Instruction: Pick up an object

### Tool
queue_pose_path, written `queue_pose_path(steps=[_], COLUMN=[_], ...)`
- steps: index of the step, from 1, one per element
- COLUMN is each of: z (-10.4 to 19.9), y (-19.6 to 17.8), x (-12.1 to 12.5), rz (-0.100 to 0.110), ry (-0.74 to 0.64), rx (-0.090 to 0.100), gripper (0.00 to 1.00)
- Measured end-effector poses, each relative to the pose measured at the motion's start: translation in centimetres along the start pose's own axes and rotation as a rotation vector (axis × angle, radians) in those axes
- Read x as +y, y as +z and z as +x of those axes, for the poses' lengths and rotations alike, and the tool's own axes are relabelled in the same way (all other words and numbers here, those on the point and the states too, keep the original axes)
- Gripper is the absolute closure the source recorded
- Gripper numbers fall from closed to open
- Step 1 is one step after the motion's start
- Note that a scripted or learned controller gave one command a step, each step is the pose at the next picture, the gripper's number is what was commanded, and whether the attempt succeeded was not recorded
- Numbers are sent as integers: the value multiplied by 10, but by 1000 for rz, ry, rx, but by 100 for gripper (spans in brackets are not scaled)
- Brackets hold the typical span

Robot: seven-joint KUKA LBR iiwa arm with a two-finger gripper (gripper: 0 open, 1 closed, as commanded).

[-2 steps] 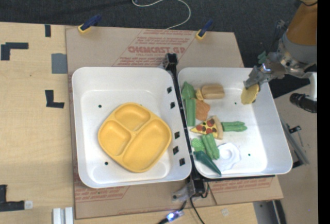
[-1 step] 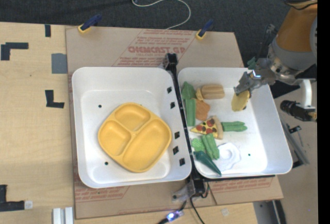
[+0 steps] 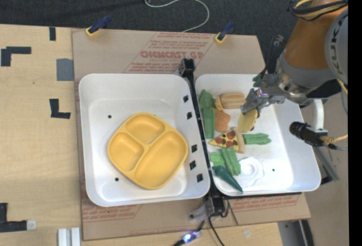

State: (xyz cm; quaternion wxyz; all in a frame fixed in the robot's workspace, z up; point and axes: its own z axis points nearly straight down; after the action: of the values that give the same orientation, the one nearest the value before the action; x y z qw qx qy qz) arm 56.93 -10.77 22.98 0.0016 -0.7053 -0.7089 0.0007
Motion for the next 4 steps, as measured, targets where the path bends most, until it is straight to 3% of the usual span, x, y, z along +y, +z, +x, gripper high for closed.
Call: queue_pose_path(steps=[2,3,4], z=[90,82,78], y=[1,16,-5], x=[-66,-69,-64], rz=[3,2,-3], ry=[1,5,4], rx=[0,-2,-1], gripper=[100,100,100])
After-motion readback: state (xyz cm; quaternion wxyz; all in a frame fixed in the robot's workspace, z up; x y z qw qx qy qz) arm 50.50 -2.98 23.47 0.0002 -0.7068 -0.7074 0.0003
